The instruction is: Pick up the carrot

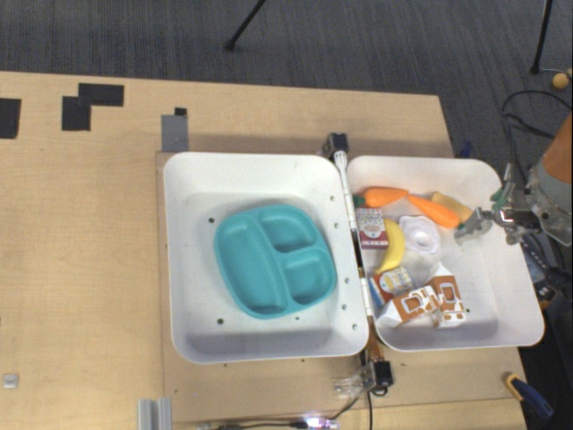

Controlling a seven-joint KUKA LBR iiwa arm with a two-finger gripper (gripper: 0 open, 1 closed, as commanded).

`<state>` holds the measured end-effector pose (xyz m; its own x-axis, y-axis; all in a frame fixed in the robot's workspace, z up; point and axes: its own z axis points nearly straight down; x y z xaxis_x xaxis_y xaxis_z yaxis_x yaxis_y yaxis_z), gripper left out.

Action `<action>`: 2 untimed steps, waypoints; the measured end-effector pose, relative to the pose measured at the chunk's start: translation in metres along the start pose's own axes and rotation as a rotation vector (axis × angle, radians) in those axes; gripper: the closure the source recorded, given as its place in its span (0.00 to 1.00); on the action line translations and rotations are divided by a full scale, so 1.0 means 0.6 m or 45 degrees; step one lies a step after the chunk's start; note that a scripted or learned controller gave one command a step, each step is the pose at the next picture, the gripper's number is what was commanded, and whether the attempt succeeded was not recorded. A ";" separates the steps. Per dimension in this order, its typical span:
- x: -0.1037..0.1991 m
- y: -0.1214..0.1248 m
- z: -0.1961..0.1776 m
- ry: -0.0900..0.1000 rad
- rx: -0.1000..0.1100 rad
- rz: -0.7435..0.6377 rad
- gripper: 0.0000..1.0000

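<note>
No writing can be read: the small box point(369, 225) beside the divider and the brown-and-white packet point(432, 301) at 6 o'clock in the right bin point(515, 325) carry print too small to make out.

The bench point(81, 267) is pale wood with black patches at its 10 o'clock corner, and dark grey carpet lies beyond it. Two white bins sit side by side; the left bin point(183, 240) holds a teal divided plate point(274, 259).

The carrot point(413, 203) lies at 12 o'clock in the right bin, its long axis running roughly 10 to 4 o'clock, the orange body bent a little in the middle. Which end is the tip is unclear. A banana point(392, 245) lies just below it, next to a clear cup point(420, 237).

The gripper point(473, 225) hangs at 3 o'clock over the right bin, near the carrot's right end but apart from it. I cannot tell its opening, and nothing shows in its grasp.
</note>
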<state>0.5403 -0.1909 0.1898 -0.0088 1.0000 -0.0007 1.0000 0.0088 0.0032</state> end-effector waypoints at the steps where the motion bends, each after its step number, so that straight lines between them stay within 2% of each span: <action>1: 0.033 0.115 0.160 0.002 0.004 -0.122 0.00; 2: 0.031 0.122 0.131 -0.003 -0.012 -0.127 1.00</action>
